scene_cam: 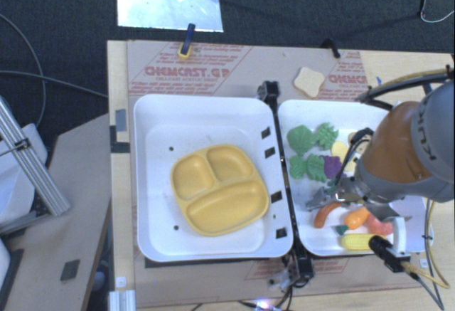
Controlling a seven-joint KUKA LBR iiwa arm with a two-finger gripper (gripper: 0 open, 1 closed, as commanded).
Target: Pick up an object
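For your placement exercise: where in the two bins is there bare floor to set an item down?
Left bin: bare floor rings the yellow tray, widest along the left wall and far corners. Right bin: crowded with toy food and the arm; bare floor only by the near-left corner.

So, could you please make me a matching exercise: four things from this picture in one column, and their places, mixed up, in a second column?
Things:
1. yellow tray
2. bread slice
3. corn
4. green pieces

Places:
A. on the bench behind the right bin
B. near front edge of the right bin
C. in the left bin
D. in the back part of the right bin

Pairs: 1-C, 2-A, 3-B, 4-D
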